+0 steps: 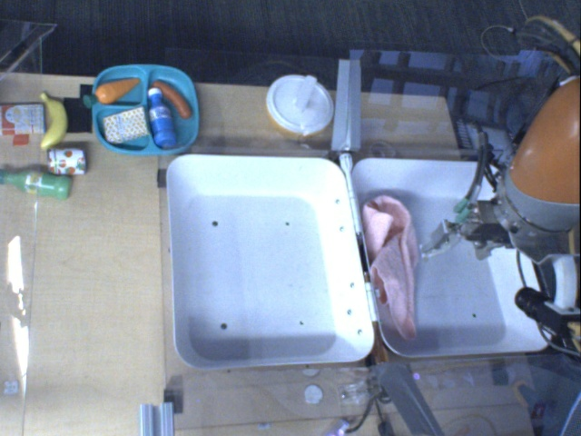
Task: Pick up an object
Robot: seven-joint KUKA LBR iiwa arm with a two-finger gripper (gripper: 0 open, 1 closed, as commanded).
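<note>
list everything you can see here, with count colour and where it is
bins: 2, white, side by side on the bench
cloth: 1, pink, crumpled along the left wall of the right bin
divided tray: 1, blue, bench top left, holding toy food and a small blue bottle
banana: 1, yellow, left of the tray
small can: 1, white with print, below the banana
bottle: 1, green, lying at the left edge
lidded container: 1, white, above the left bin
gripper: 1, grey, over the right bin beside the cloth
arm: 1, grey with orange band, right

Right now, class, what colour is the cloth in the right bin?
Pink; the cloth shows best in the camera view.
</note>
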